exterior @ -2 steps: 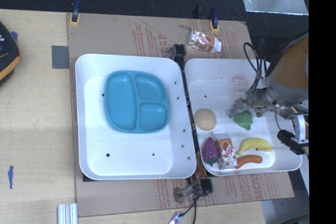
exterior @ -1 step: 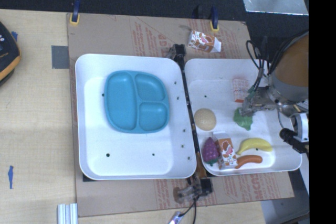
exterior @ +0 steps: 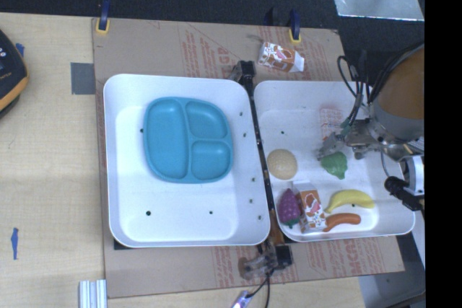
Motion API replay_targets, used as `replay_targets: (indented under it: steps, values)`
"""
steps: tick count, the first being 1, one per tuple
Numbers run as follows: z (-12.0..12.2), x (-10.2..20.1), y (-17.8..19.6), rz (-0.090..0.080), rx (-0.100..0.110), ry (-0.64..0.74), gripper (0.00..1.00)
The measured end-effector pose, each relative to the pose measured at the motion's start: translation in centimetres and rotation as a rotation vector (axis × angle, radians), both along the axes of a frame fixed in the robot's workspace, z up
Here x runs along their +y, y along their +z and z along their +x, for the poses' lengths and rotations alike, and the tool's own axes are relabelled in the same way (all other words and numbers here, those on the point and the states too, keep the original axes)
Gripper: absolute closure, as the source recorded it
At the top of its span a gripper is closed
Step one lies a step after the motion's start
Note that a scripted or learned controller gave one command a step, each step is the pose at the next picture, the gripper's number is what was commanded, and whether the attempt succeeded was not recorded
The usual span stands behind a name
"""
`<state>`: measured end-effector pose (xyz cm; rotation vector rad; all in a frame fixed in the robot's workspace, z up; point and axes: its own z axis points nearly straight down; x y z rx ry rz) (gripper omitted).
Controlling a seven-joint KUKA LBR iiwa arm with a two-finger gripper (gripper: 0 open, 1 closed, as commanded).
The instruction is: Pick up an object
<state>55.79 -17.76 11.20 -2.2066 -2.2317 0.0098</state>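
The right bin (exterior: 303, 101) holds a tan round bun (exterior: 282, 164), a green leafy piece (exterior: 335, 166), a purple grape bunch (exterior: 289, 206), a small printed carton (exterior: 311, 210), a yellow banana (exterior: 351, 200) and an orange-red sausage (exterior: 341, 220). My gripper (exterior: 333, 148) reaches in from the right, low over the bin, right above the green piece. Its metal tips sit at that piece's upper edge. I see nothing lifted between them.
The left bin (exterior: 123, 177) carries a blue divided plate (exterior: 189, 139). A small printed packet (exterior: 281, 58) lies on the cardboard behind the right bin. Black cables (exterior: 357, 83) hang by the arm. A yellow and black device (exterior: 10, 76) sits at the far left.
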Motion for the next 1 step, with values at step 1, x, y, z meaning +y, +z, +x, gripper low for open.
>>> replay_targets:
  steps: [1]
  values:
    - [1.84,0.92,-2.05,0.000,-0.006,-0.005,0.00]
